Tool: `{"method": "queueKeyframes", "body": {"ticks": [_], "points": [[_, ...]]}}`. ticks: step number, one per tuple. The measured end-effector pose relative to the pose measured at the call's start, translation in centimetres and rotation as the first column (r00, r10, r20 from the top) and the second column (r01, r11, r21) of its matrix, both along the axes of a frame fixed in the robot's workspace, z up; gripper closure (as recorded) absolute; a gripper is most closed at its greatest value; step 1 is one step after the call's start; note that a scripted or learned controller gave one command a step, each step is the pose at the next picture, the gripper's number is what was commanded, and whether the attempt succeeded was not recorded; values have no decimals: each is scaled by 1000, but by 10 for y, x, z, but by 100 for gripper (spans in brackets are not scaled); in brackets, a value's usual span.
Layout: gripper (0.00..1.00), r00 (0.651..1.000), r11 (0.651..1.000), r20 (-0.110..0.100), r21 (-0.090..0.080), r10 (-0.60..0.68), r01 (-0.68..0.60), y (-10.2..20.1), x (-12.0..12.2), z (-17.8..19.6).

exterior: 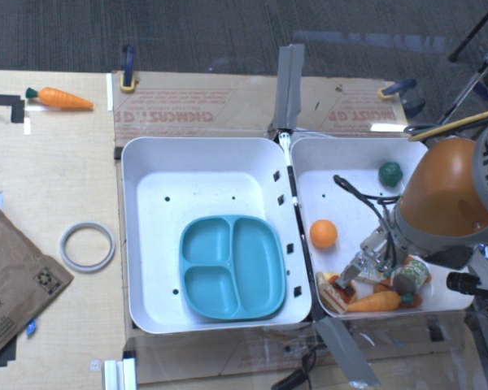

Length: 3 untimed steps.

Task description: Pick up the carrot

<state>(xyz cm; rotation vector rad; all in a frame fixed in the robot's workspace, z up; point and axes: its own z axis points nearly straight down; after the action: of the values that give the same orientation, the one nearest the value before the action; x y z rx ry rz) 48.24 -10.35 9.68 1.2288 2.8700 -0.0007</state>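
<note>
**Carrot lay just below the end effector in a crowded corner**

The carrot (375,302) looked like a small moulded toy: probably light, stiff and smooth-skinned, so it would likely slip if pinched near its narrow tip. The surest hold seemed to be across the thick middle, fingers closing on its two long sides, since it lay on its side with its long axis running roughly left to right. It was plain orange, tapered, fatter toward the right and pointed toward the left.

It sat just below the end effector (364,268), almost under it, in the near part of the right bin (354,161). It was touching or nearly touching its neighbours: a pale, flat piece (332,296) to the lower left of the end effector and a greenish-grey rounded item (408,277) to its right. That crowding could make a clean grasp awkward.

Whether the end effector's fingers were spread or pressed together could not be told; nothing was plainly seen between them.

An orange ball (323,233) rested up and to the left of the end effector, apart from it, and a dark green ball (390,172) well above. Far to the left lay the left bin (146,218) with a blue divided tray (231,268). A second carrot (60,98) lay on the worktop (49,177), far up and left.
</note>
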Motion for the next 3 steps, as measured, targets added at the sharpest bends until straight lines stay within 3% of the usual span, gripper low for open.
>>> {"method": "queueKeyframes", "body": {"ticks": [1,2,3], "points": [[0,998,998,-16,7,58,-58,30,-4,95],[0,855,855,-15,6,519,-519,33,47,114],[0,922,922,-14,7,387,-386,6,72,-4]]}}
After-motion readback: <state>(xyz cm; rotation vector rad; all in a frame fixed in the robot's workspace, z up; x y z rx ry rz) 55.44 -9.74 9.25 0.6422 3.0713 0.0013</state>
